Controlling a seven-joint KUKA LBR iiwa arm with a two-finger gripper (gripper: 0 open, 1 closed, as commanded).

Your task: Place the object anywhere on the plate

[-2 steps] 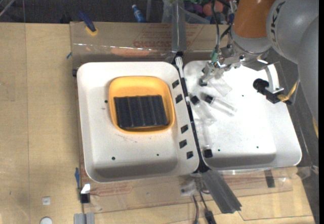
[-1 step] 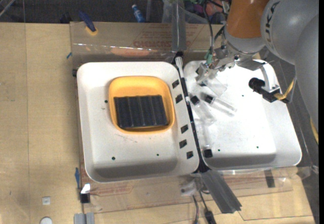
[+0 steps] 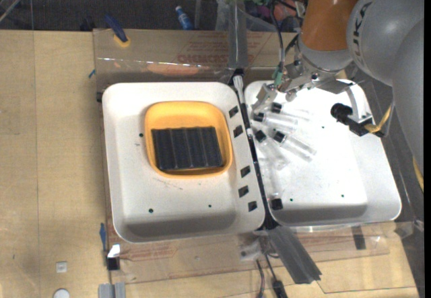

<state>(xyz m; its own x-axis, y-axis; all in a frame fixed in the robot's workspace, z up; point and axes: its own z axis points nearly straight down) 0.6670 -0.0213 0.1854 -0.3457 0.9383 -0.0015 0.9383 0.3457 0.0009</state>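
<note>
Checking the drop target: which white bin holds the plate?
The bin on the view's left: it holds the yellow plate. The right bin holds clear black-capped tubes instead.

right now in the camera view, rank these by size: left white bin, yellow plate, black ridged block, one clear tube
1. left white bin
2. yellow plate
3. black ridged block, lying on the plate
4. clear tube, plainly the smallest
</note>
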